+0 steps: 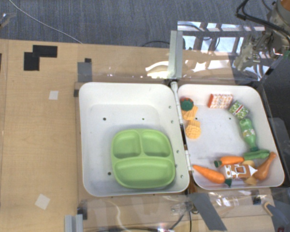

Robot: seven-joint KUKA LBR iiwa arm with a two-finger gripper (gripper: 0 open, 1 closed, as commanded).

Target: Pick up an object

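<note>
From my remote seat, the far left of the counter (29, 144) is bare wood with black markings (38, 54), well left of and beyond the green plate (142, 158). That plate, divided into three sections, lies in the near half of the left bin (92, 105). Everything else I place from it.

Just right of the plate, across the seam where the bins meet, starts the right bin (208, 139). All the toy food is in there. Closest to the plate's far right corner are a small dark green piece (186, 104) and two yellow corn pieces (190, 114), one behind the other along the seam. To the plate's near right lies a large carrot (209, 174).

Further right, at the back of the bin, sits a red box (220, 100), then a green-and-white carton (238, 110), with a green bottle (246, 132) just in front of the carton. In the near right corner is a cluster: a small carrot (231, 161), a white-and-orange carton (237, 170), a green cucumber (256, 154) and a brown drumstick (263, 168), packed close.

The gripper (251, 56) hangs far beyond and to the right of the plate, past the right bin's back wall, well apart from every toy. Whether its jaws are wide or narrow I cannot tell.
</note>
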